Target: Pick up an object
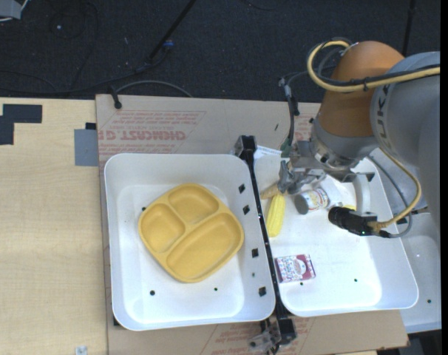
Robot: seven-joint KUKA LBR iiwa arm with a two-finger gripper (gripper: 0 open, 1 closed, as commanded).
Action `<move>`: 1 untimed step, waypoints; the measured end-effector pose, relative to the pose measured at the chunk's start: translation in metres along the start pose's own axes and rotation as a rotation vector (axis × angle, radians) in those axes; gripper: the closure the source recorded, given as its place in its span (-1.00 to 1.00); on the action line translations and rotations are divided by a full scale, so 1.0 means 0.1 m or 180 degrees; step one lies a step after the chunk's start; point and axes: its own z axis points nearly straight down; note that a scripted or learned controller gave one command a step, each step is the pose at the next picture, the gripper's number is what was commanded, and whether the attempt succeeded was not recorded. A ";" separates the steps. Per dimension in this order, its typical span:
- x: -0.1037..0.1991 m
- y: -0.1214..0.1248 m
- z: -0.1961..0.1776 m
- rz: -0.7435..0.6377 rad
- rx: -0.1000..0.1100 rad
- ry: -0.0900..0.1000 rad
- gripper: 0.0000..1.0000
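We saw gripper (pixel 292 186) low over right bin (pixel 357 287), just right of corn cob (pixel 276 214); finger state: could not tell. We judged: centre on cob before closing.

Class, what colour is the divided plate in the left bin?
Yellow: the divided plate shows clearly in the camera view, lying in the left bin.

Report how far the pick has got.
Done: the gripper is down in the right bin, close above the yellow corn cob. In hand: nothing visibly between its fingers. Left: grasp and lift; the cob, the small packet and the yellow tray all lie in the bins.
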 end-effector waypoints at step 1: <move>0.59 0.00 -0.09 -0.0002 0.0004 0.0002 1.00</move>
